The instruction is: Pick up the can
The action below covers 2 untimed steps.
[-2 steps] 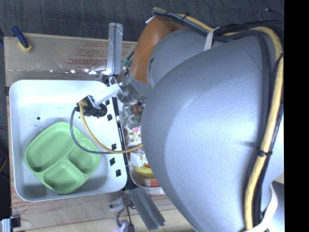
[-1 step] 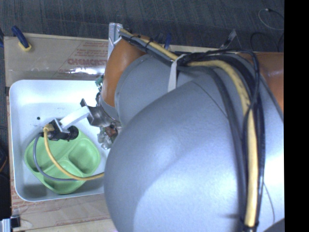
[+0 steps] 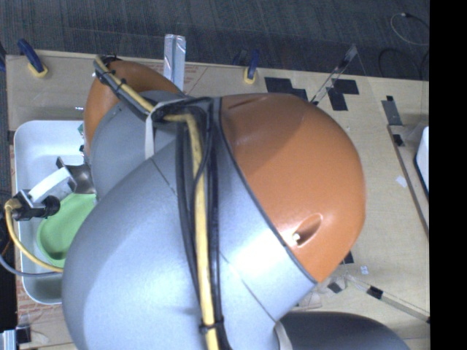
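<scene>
One arm (image 3: 219, 224) hiding most bins (can unseen), end effector (image 3: 69, 177) grip unclear

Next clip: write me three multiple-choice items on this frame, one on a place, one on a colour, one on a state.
1. Where does the white bin lie?
A. left edge
B. top right
C. centre

2. What colour is the object in that bin?
A. red
B. green
C. blue

3. How does the arm stand relative to the bench?
A. parked off it
B. reaching across it, covering much of it
C. lying flat in the bin

Key: 1 A, its rim shows at the left. 2 B, a light green shape lies beside the arm. 3 B, its grey and orange body spans the middle.
</scene>
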Each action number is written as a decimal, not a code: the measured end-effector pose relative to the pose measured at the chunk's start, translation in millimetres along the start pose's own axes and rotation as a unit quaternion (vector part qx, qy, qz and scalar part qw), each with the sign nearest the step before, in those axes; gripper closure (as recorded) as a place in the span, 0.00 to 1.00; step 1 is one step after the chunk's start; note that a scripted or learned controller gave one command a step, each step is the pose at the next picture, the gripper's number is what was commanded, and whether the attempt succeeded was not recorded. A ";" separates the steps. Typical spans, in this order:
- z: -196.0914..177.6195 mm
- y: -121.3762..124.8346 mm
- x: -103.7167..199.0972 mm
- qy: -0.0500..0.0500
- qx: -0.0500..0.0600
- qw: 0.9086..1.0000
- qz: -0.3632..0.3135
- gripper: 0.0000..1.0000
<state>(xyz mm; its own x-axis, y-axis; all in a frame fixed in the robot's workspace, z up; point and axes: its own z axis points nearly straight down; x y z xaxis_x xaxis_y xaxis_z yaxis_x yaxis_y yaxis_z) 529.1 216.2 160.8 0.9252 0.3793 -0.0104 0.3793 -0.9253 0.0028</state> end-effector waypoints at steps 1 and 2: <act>-50.2 -6.1 -14.5 0.001 0.000 0.996 0.091 1.00; -73.3 -12.2 -30.8 0.002 -0.001 0.996 0.090 1.00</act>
<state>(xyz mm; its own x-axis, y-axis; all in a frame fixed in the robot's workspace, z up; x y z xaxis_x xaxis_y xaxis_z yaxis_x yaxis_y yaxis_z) 496.6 216.3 234.3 0.9785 0.2064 -0.0057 0.2064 -0.9784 0.0067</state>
